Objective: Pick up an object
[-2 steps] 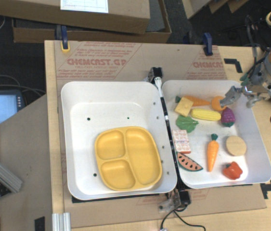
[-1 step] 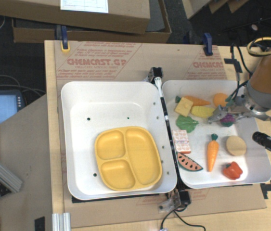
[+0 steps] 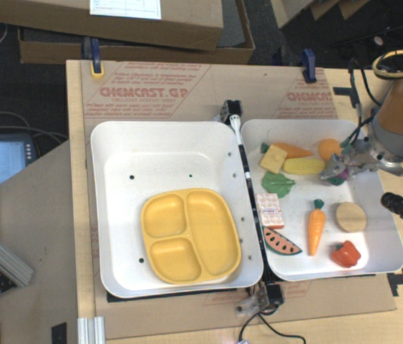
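My gripper is low in the right bin, near its back right part. It sits just below an orange ball-shaped fruit and at the right end of a long yellow toy. Left of these lie a yellow cheese wedge and a green leaf. A carrot, a tan round bun and a red pepper lie nearer the front. By the bin's left wall are a watermelon slice and a small white and red packet.
The left bin holds a yellow divided plate. The arm comes in over the right bin's right wall. Black clips sit where the two bins meet. A cardboard sheet lies under both bins.
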`<state>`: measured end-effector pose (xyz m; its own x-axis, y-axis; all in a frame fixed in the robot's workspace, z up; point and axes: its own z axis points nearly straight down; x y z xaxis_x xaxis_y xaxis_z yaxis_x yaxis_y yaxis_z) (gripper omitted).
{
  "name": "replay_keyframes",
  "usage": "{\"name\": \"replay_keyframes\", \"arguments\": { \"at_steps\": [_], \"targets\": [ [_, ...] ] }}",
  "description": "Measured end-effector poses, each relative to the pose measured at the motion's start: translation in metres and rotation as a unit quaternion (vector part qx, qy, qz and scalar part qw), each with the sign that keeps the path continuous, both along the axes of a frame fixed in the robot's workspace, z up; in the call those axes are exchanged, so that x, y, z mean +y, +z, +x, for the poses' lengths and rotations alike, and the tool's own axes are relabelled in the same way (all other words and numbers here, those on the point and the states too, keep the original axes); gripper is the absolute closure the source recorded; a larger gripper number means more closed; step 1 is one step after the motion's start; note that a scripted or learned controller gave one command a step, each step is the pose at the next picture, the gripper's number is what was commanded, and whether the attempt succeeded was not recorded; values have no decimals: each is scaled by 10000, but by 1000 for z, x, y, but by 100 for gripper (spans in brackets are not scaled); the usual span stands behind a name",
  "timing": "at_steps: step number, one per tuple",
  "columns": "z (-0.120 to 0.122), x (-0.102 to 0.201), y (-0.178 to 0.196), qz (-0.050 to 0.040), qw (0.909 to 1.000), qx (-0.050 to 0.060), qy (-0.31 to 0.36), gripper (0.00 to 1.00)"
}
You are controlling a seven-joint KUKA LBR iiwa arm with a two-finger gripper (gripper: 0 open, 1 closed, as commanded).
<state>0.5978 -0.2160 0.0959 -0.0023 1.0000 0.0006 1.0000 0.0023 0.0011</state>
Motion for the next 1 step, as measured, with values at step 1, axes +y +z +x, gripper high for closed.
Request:
{"name": "replay_keyframes", "arguments": {
  "at_steps": [1],
  "targets": [
    [35, 148, 95, 7, 10000, -51, 56, 100]
  ]
}}
